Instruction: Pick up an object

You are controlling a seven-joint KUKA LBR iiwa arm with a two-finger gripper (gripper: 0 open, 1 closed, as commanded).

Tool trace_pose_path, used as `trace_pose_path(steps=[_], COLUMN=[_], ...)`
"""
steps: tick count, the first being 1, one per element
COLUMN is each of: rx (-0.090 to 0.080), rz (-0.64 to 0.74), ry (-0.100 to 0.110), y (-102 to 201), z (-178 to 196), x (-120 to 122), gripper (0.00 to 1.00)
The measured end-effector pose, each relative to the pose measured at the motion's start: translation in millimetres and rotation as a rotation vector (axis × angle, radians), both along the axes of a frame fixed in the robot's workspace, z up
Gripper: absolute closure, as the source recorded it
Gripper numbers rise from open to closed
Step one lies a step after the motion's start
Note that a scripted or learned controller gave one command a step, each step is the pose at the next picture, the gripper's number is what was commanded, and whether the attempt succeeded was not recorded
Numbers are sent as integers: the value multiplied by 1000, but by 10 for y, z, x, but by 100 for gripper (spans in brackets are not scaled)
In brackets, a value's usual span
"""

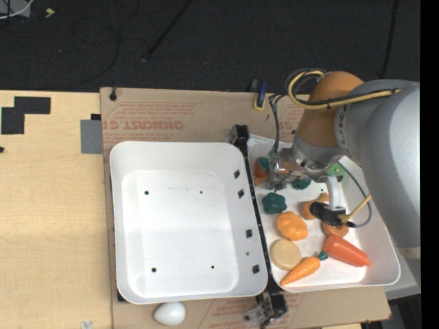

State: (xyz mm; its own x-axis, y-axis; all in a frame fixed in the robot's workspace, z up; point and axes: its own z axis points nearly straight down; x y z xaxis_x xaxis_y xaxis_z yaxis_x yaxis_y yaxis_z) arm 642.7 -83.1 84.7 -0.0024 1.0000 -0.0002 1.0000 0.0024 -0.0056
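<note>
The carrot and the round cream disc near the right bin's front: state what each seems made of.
Carrot: probably moulded plastic, smooth and slightly glossy, uniform orange with a green tip. Cream disc: likely plastic or foam, matte, evenly pale; the look leaves it open.

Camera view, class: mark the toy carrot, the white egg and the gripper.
toy carrot (302, 270), camera view, middle of its orange body.
white egg (169, 313), camera view, centre of its shell.
gripper (277, 177), camera view, between its fingertips.

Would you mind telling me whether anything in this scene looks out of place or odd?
Yes: a white egg-shaped object lies outside both bins, on the board just below the left bin. The other toy items, such as the carrot and orange pepper, all sit inside the right bin.
</note>
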Motion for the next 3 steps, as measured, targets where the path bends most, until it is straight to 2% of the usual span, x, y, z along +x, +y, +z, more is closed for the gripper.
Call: trace_pose_path(steps=[1, 2, 3], rx=[3, 4, 6], rz=[6, 7, 6], ry=[-9, -9, -21], y=[1072, 1984, 2618], z=[1087, 1543, 3142], x=[-120, 20, 21], gripper=[100, 100, 100])
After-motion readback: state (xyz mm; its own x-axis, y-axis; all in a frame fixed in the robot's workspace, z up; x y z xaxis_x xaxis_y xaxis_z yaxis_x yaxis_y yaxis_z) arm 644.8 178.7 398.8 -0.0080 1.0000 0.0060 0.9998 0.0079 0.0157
